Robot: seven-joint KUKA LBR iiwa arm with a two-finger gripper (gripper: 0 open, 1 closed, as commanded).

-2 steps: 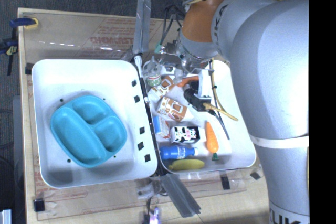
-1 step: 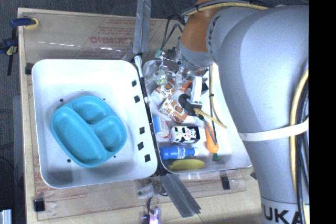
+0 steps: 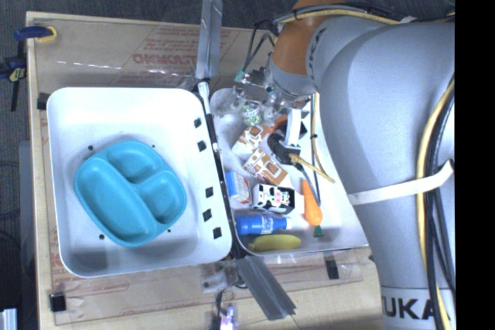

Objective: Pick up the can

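Right bin (image 3: 340, 237), near edge: banana (image 3: 276, 242), then blue bottle (image 3: 261, 225), with a carrot (image 3: 310, 205) to their right. Black-and-white carton (image 3: 274, 198) and patterned cartons (image 3: 261, 163) farther back. My gripper (image 3: 263, 100) sits low over the far clutter; jaw state not discernible. Can not identifiable among the items. Left bin (image 3: 69, 108) holds a divided blue plate (image 3: 130, 192).

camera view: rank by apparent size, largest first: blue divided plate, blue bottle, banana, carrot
1. blue divided plate, by far the largest.
2-3. blue bottle and banana: look about alike, no ranking.
4. carrot: seems thinnest, though close to the other two.
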